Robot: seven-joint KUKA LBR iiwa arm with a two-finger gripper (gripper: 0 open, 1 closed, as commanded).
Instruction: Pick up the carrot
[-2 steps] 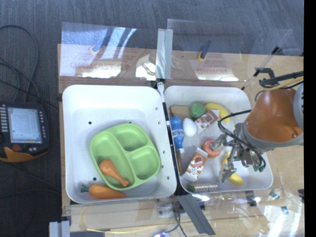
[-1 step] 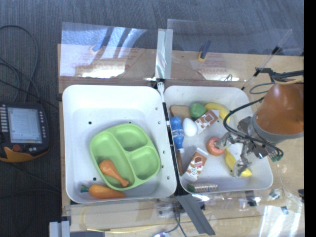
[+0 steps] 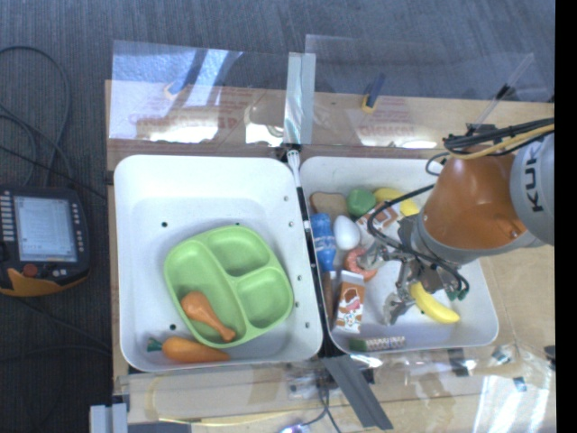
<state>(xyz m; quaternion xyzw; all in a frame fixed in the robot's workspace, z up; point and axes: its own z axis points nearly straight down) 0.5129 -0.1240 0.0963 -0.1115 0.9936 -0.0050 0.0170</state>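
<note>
The carrot [image 3: 191, 351], orange with a small green top, lies flat along the front wall of the left bin [image 3: 135, 197], just below the green plate [image 3: 230, 282]. My gripper [image 3: 401, 298] hangs low over the right bin [image 3: 482, 318], far to the right of the carrot, beside a yellow banana [image 3: 435, 307]. The orange wrist band and grey arm cover the back right part of that bin. Nothing shows in the gripper's grasp.
An orange toy drumstick [image 3: 206, 314] rests in the plate's front compartment, close to the carrot. The right bin holds a white egg [image 3: 346, 233], a blue bottle [image 3: 323, 242], a small carton [image 3: 350, 307], a green item [image 3: 361, 200] and a yellow item [image 3: 389, 194].
</note>
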